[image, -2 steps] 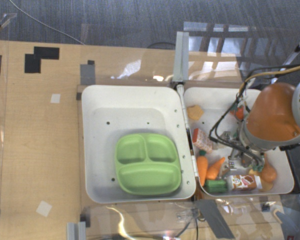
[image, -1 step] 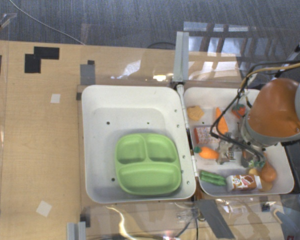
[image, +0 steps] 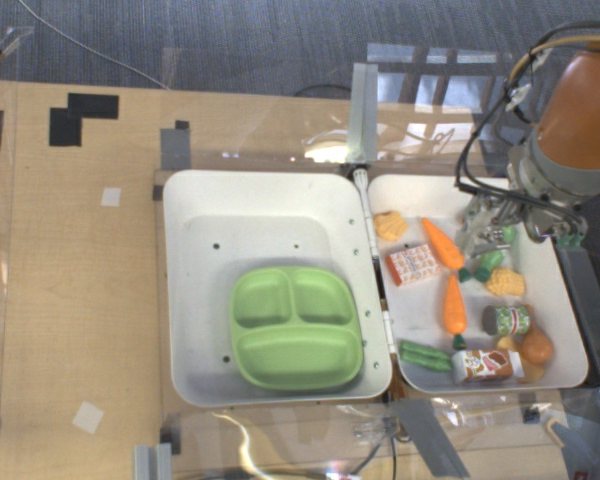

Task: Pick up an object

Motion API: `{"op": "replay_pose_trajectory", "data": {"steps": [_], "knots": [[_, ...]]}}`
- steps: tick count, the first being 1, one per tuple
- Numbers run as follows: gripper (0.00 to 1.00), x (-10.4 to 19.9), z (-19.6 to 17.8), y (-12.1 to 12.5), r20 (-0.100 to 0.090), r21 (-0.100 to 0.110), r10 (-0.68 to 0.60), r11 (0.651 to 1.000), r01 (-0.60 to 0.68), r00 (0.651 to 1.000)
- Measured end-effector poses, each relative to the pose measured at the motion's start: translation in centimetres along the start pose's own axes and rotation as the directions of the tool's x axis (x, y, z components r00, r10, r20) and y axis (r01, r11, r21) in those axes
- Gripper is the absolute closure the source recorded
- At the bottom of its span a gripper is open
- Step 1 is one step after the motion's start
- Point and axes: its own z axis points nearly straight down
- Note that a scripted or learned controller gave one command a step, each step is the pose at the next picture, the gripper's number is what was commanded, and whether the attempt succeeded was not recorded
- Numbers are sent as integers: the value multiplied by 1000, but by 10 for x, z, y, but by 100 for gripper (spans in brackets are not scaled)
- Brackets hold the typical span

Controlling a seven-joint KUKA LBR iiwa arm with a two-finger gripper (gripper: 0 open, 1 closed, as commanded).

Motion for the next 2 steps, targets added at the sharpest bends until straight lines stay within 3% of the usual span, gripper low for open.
{"op": "replay_pose_trajectory", "data": {"steps": [1,2], "knots": [[0,2,6,0,-12,-4,0,1000,0,1000],[0,-23,90,8,-22,-4,119,993,-119,993]]}}
